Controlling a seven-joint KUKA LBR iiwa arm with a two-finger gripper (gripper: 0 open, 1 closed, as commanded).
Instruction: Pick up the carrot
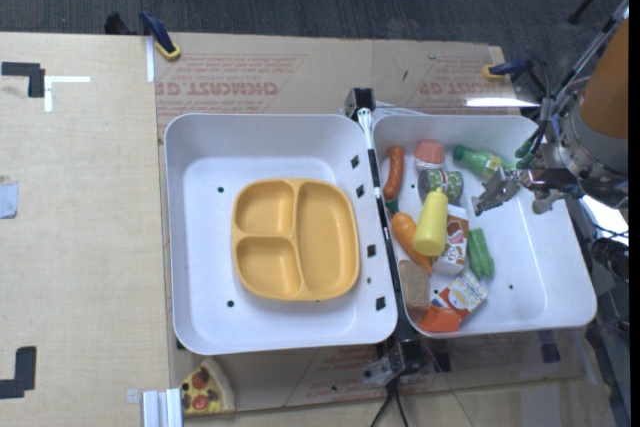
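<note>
You see the carrot [410,240] lying in the right bin [560,300], close to its left wall, slanting down and to the right with a yellow bottle [432,220] resting just beside and partly over it. A red sausage [394,172] sits above it, a green bottle [476,160] further right, and a green pepper [481,252] near the packets. The gripper [512,189] hangs over the right side of that bin, well apart from the carrot, its two fingers spread with nothing between them. The left bin [200,295] holds a yellow divided plate [297,240]
</note>
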